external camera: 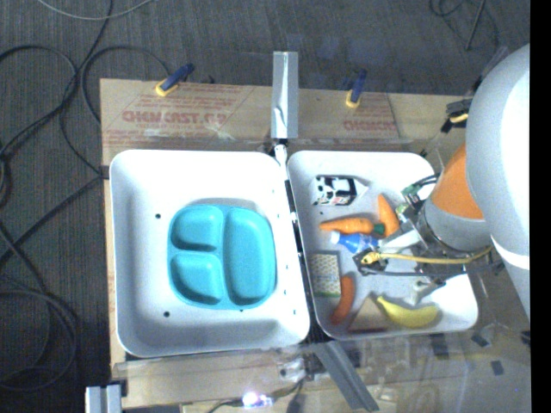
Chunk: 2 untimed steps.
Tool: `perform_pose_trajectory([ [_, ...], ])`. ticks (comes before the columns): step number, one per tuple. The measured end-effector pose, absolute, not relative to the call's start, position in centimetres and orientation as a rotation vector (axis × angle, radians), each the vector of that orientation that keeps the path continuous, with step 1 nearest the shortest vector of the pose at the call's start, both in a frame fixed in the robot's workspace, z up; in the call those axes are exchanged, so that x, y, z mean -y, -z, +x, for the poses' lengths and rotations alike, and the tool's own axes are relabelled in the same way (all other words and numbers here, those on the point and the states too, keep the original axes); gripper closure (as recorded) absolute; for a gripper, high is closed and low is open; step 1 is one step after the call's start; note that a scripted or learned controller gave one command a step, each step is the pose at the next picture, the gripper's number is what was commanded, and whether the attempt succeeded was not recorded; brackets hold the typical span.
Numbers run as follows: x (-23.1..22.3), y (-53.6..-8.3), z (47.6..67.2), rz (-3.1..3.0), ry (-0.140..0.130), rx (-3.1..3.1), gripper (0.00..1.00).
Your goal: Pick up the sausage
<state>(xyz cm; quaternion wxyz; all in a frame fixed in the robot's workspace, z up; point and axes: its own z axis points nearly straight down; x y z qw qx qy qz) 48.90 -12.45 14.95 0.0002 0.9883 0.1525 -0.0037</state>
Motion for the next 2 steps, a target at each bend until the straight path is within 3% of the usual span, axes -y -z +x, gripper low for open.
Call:
perform_pose_trajectory([
  [1, 12.2, -24.8, 59.5, 3.106, 0.009, -0.453, 0.00],
  [2, 11.6, -12.0, 55.6, 3.123, -0.002, -0.321, 0.00],
])
